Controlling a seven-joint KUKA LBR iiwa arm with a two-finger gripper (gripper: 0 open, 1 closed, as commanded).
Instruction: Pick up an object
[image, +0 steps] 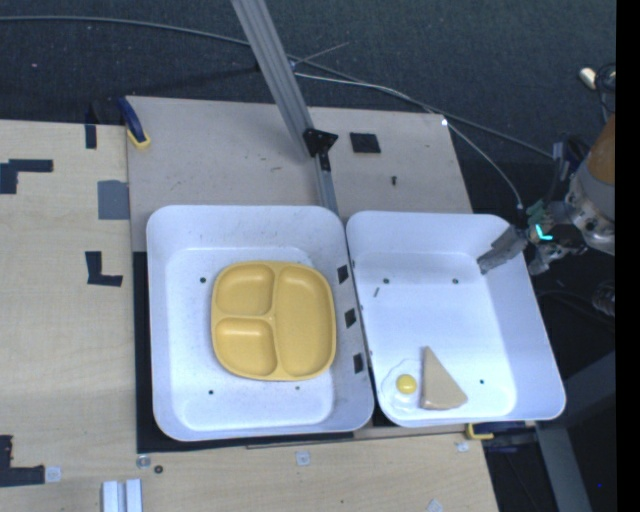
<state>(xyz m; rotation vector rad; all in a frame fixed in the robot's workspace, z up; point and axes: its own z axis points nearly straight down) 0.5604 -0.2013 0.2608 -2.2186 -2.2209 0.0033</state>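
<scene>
A yellow three-compartment plate (273, 321) lies in the left bin (170, 300). In the right bin (520, 330), near its front edge, a tan wedge-shaped piece (438, 382) lies beside a small yellow ball (405, 383) on a white round patch. My gripper (505, 250) hangs at the right bin's back right rim, a grey finger pointing down-left over the rim. It is well apart from the wedge and the ball, and nothing shows between its fingers.
A slanted metal pole (285, 85) runs from the top down to the gap between the bins. Cables (480, 140) cross the bench behind the right bin. A blue and yellow clamp (133, 122) sits at the bench's back left.
</scene>
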